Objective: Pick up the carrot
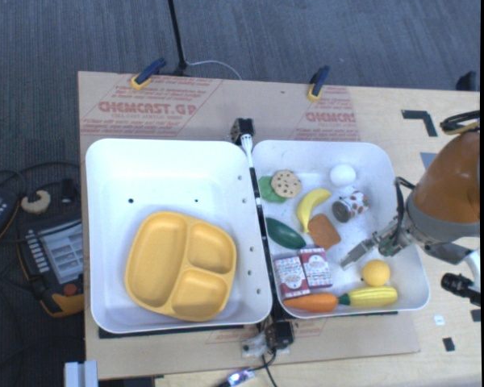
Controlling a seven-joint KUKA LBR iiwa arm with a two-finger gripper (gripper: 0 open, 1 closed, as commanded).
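Nearest me, along the front wall of the right bin [403, 176], the carrot [310, 302] lies flat, its long axis running left to right beside one corn cob [371, 297]. The end effector [369, 248] hangs above and to the right of it, farther back in the bin, and I cannot tell how it is set. I'd guess it must come forward and leftward. Behind the carrot: two small red cartons [302, 271], one lemon [376, 272], one banana [310, 208], one cookie [286, 184], one egg [343, 173]. The left bin [113, 168] carries one yellow tray [181, 263].
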